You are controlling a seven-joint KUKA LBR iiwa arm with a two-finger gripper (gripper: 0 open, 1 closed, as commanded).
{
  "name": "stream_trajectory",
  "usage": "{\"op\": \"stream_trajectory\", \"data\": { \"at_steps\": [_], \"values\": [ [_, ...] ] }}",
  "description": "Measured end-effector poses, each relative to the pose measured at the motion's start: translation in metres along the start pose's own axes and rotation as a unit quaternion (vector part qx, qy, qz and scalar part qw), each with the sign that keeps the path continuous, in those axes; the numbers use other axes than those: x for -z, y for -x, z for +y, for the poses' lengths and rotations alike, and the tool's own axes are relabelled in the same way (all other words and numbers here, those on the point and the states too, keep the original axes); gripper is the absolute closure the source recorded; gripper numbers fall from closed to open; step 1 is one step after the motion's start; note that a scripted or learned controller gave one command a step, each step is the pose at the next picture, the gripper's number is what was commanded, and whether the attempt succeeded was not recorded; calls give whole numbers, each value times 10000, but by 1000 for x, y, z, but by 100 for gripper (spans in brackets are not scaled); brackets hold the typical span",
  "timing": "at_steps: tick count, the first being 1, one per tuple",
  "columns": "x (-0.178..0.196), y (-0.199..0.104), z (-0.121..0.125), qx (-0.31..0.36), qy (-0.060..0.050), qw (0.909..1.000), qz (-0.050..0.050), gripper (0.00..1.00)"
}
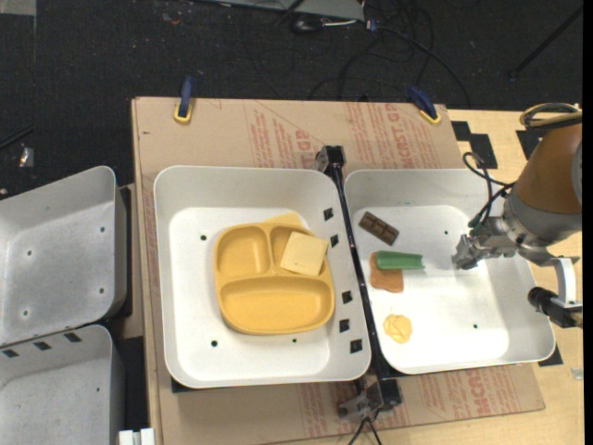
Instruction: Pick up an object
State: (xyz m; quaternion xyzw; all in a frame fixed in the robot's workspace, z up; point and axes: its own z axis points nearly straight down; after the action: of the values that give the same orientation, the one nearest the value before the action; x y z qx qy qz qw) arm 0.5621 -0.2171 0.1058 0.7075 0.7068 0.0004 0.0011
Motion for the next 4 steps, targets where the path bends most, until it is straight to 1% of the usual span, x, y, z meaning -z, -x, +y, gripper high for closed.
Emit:
{"op": "stream_trajectory", "data": {
  "at_steps": [1,2,3,4],
  "values": [
    [46,-3,9,20,20,10000,-7,100],
    [91,4,9,15,19,10000,-10,100],
    [151,-5,12,26,30,10000,-11,100],
    [140,-62,-3,42,-19,10000,16,100]
  ]
}}
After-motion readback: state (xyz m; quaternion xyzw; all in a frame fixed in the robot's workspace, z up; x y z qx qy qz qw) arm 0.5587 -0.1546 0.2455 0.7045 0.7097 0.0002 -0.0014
